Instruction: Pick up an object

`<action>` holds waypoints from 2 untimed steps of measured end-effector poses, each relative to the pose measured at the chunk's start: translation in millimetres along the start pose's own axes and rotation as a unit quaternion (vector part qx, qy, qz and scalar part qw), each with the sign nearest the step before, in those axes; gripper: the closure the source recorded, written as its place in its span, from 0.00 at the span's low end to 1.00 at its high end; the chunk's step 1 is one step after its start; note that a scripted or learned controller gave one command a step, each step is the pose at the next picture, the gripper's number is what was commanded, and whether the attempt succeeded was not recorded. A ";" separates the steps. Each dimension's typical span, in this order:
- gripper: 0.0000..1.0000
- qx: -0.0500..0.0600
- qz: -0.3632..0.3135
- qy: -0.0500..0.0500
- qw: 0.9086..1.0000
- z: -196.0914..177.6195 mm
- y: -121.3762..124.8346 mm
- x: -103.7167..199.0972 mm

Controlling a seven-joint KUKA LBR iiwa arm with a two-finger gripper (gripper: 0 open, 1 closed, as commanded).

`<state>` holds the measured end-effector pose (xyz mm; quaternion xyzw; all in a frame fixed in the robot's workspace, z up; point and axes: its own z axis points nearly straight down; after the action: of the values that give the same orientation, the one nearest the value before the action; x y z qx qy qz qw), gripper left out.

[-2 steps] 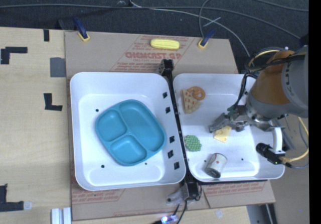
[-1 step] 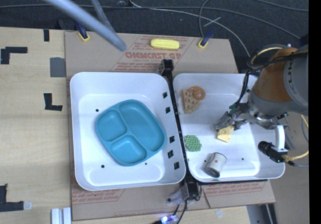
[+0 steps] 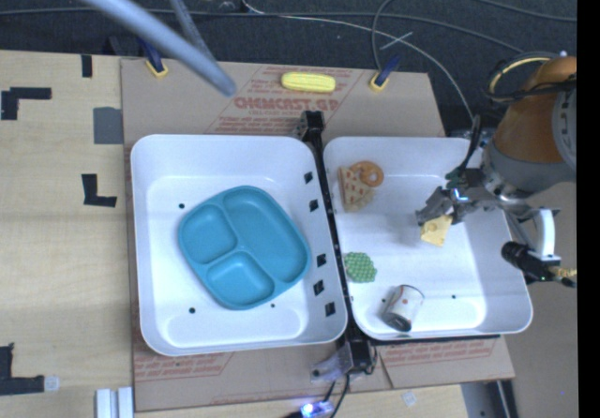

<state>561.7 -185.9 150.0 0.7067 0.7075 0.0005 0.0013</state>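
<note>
The right bin (image 3: 487,313) holds several small objects. A pale yellow wedge (image 3: 434,233) lies toward its right side, and my gripper (image 3: 439,211) hangs directly over it, touching or nearly touching its top edge. A brown waffle-and-pretzel piece (image 3: 359,184) sits at the bin's upper left. Near the divider is a green round piece (image 3: 359,266). A small metal cup (image 3: 401,306) lies on its side at the front. The arm (image 3: 530,130) with its orange band comes in from the right.
A blue divided plate (image 3: 244,246) fills the middle of the left bin (image 3: 155,313). A yellow corn-like object (image 3: 307,82) lies on the cardboard behind the bins. A grey pole (image 3: 122,4) slants across the upper left, and cables run along the back.
</note>
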 end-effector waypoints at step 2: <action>1.00 -0.001 -0.001 0.000 1.000 -112.5 14.1 7.6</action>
<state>575.4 -178.2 262.5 0.7062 0.7080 0.0010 0.0020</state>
